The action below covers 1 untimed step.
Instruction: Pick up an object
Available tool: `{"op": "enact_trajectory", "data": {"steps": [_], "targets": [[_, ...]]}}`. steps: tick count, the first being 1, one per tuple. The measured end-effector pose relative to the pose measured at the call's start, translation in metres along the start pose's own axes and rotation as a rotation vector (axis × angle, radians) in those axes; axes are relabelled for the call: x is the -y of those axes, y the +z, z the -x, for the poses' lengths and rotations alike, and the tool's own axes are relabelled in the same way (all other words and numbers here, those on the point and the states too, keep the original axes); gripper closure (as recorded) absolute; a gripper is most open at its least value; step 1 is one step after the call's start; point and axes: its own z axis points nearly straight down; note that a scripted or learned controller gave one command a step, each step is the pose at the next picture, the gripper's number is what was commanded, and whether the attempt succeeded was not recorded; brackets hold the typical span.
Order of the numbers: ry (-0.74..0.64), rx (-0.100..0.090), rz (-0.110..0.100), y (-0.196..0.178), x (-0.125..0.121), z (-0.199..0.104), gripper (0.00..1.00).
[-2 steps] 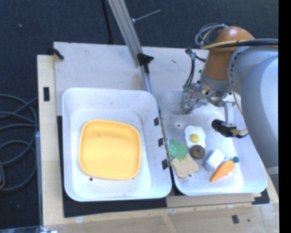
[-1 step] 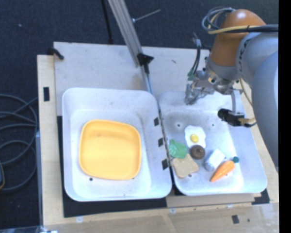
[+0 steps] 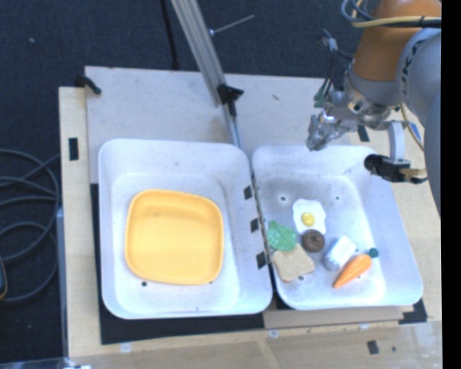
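Dark carpet surrounds a pale wooden bench point(image 3: 77, 229) that carries two shallow white bins side by side. The right bin point(image 3: 384, 206) holds all the small things, any of which could serve as the object to pick: a fried egg point(image 3: 309, 215) near the middle, a brown disc point(image 3: 313, 241) touching its lower edge, a green leaf point(image 3: 281, 237) to the left by the bin wall, a slice of toast point(image 3: 293, 264) just below the leaf, a small white block point(image 3: 341, 250) and a carrot point(image 3: 353, 270) lying at a slant beside it toward the front right. All of them rest on the bin floor, untouched.

The gripper point(image 3: 321, 133) hangs over the far rim of that bin, well apart from the cluster and above it, with nothing between its fingers; whether they are spread or closed I cannot tell from this angle. The arm point(image 3: 388, 44) leans in from the right behind it.

The left bin point(image 3: 111, 206) holds a yellow plate point(image 3: 174, 237). A metal pole point(image 3: 203, 44) rises from between the bins at the back.

By my reading the task is at its start: no object chosen, reached or lifted. Left to do are moving forward over one piece, descending, closing and lifting.
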Motion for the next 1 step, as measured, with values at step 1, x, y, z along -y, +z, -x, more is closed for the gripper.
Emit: {"op": "enact_trajectory", "data": {"steps": [1], "targets": [[0.0,0.0,-0.001,-0.0521,-0.0011,0.0007,1.0]]}}
